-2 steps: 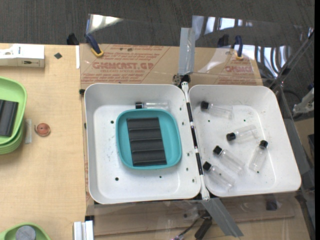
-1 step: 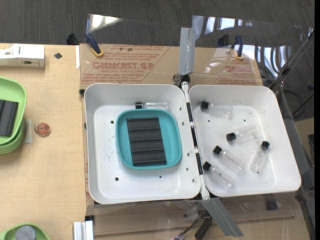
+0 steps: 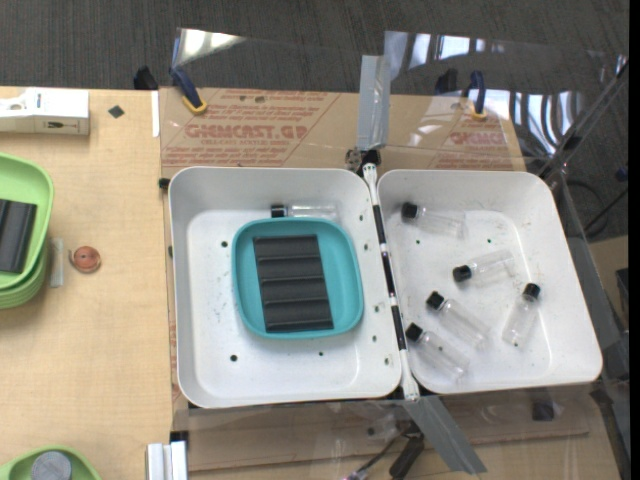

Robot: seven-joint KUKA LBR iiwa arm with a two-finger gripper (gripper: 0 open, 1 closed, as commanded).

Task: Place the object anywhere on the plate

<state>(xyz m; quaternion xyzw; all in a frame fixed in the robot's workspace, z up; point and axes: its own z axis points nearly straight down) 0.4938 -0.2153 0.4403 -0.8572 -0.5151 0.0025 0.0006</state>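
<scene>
Vial (image 3: 303, 210) lies in left bin (image 3: 200, 358) beside teal plate (image 3: 345, 268); five vials (image 3: 478, 268) scattered in right bin (image 3: 560, 358).

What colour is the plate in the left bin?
Teal, with a dark ribbed insert; plate seen in the camera view.

Both bins (image 3: 200, 368) are plain white with a few dark specks. The plate (image 3: 345, 268) in the left one is teal, and there's a dark grey ribbed block (image 3: 292, 283) on it. The vials (image 3: 480, 268) are clear with black caps. The bench (image 3: 90, 368) is a light wood tone, the cardboard (image 3: 260, 128) is brown with reddish print, and there's a lime green tray (image 3: 25, 258) at the left edge.
</scene>
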